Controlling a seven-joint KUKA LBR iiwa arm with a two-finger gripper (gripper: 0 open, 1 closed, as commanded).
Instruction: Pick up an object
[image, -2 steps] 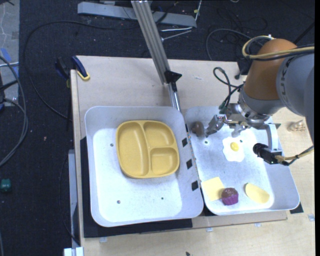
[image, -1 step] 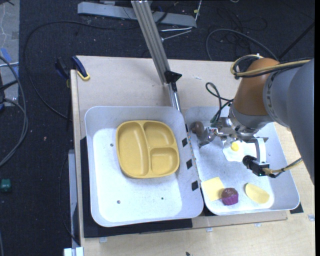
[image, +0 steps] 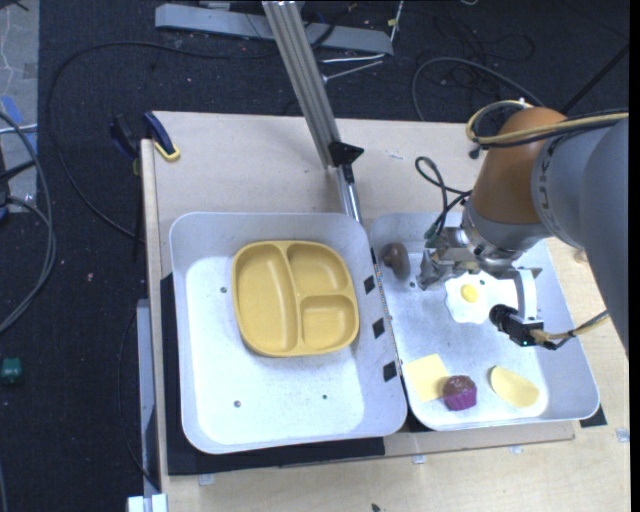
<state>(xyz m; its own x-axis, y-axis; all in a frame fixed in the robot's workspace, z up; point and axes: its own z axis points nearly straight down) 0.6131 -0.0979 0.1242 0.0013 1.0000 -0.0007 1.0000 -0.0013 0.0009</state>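
My gripper hangs low over the back left part of the right bin, under the orange band of the arm. A brown rounded object lies just left of it, and a fried egg toy lies just to its right. Toward the bin's front edge lie a yellow cheese square, a purple lump and a pale yellow oval slice. I see nothing held in the gripper.
The left bin holds a yellow divided plate. A slanted metal pole comes down to the gap between the bins. Black clips line the shared bin wall. The grey arm covers the bench's back right.
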